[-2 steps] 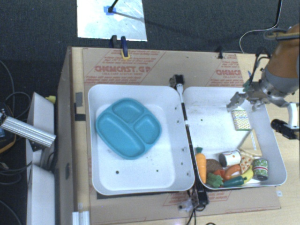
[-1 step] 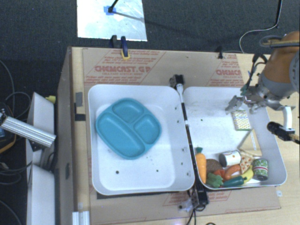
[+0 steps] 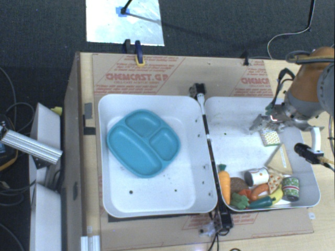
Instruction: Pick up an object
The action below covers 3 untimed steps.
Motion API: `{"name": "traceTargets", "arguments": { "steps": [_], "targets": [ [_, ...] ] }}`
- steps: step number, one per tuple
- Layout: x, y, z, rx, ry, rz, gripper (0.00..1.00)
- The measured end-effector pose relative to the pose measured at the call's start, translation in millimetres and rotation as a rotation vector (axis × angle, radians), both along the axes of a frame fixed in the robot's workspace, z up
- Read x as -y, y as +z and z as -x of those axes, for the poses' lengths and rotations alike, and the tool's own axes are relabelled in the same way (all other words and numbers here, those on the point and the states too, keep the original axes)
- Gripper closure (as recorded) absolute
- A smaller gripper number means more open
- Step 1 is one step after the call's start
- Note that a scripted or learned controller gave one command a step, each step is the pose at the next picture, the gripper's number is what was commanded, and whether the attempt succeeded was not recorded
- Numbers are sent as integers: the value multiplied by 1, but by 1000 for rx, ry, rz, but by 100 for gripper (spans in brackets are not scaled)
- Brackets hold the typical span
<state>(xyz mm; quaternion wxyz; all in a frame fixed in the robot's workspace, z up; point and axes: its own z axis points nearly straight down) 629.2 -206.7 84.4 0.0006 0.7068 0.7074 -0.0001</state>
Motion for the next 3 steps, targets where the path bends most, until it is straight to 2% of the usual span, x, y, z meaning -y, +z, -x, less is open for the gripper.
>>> {"name": "traceTargets", "arguments": {
  "steps": [1, 2, 3],
  "targets": [
    [0, 0, 4, 1, 1, 1, 0],
    [0, 11, 3, 4, 2, 1, 100],
    [0, 57, 31, 3, 0, 0, 100]
  ]
}}
